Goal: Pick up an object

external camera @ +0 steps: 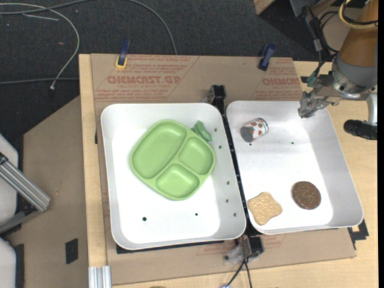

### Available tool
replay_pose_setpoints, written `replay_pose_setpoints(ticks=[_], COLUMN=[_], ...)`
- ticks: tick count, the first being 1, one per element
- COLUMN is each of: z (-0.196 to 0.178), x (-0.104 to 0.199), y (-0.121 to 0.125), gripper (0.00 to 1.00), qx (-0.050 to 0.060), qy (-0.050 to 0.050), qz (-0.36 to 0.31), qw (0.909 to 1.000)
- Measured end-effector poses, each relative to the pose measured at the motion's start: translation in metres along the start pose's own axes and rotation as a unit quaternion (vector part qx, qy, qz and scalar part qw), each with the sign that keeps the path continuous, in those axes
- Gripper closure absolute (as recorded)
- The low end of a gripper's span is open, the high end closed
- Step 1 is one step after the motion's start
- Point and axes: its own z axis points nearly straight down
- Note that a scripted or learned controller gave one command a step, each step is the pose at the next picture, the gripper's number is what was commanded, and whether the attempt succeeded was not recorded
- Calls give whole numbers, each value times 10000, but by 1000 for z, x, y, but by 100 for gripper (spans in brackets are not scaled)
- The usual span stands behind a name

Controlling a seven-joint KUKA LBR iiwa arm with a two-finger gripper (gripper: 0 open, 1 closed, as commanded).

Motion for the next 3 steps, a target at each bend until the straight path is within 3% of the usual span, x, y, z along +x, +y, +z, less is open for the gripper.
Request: replay_pose_setpoints(ticks=[1, 3], z=[-39, -46], x=[0, 97], y=[1, -29], gripper=[100, 100], qx=[3, 40], qy=[0, 17], qz=[0, -17], qw=[10000, 10000])
